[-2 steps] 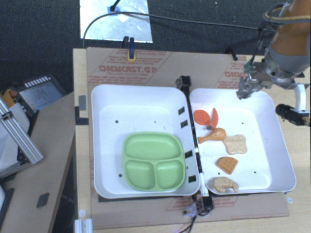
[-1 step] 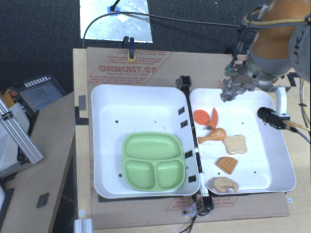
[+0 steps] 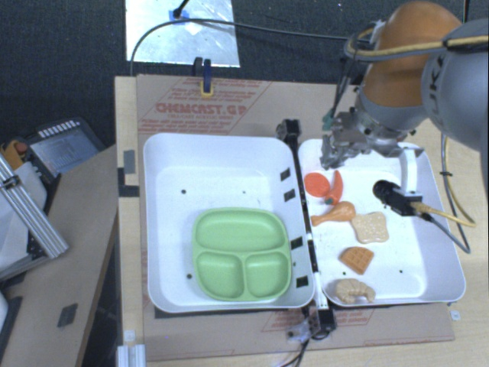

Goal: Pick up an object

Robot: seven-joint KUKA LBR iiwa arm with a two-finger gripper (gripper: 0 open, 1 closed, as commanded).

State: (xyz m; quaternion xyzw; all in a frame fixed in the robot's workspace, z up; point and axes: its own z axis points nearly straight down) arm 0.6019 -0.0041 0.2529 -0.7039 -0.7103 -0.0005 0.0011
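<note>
Objects for picking lie in the right bin [image 3: 435,274]: toy foods scattered over its white floor. Largest of them is a slice of toast [image 3: 370,227] near the bin's middle, with a tan drumstick [image 3: 336,214] just beside it at nine o'clock. At the bin's six o'clock edge sits a lumpy beige pastry [image 3: 350,290], and between it and the toast lies an orange waffle piece [image 3: 356,259]. Toward the bin's ten o'clock is a red-orange tomato slice [image 3: 316,183] with a thin orange carrot piece [image 3: 336,186] touching its right side.

Above them hangs the arm [image 3: 428,60], grey with a big orange band, coming in from three o'clock. Its gripper [image 3: 334,157] points down at the bin's eleven o'clock end, just above the tomato slice and carrot piece. From where I stand I cannot tell how wide it is parted, and I see nothing in its grip. A black cylindrical part [image 3: 391,195] with a yellow cable sticks out at the arm's five o'clock side, over the bin.

The left bin [image 3: 168,174] holds a green divided tray [image 3: 241,252] at its five o'clock corner. Both bins rest on a cardboard sheet [image 3: 206,105] with red print, on a wooden bench [image 3: 84,228]. Beyond, at twelve o'clock, a shiny metal plate [image 3: 183,17] lies on dark carpet, and at nine o'clock there is a grey device [image 3: 65,147] beside an aluminium rail [image 3: 27,212].
</note>
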